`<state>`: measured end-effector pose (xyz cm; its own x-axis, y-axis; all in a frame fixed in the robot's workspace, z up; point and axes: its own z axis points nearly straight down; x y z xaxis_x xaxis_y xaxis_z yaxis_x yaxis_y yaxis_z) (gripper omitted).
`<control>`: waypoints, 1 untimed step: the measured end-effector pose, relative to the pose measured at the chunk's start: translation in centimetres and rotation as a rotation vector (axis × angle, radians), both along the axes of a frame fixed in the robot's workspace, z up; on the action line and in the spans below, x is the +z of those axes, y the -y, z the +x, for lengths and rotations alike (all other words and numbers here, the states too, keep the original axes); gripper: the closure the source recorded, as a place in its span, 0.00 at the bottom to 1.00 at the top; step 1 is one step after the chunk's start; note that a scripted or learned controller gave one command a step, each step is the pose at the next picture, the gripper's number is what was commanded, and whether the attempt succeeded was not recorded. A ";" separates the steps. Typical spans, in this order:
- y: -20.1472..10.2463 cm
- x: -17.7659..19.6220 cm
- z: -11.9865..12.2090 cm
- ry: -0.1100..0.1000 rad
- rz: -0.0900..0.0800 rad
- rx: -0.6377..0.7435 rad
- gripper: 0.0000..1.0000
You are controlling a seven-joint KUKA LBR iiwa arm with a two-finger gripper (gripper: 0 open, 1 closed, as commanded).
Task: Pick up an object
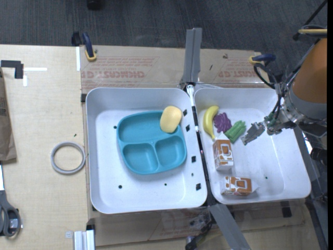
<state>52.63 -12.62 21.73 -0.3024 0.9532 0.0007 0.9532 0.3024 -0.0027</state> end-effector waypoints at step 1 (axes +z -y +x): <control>-4.5 1.7 3.2 0.001 0.000 0.070 0.00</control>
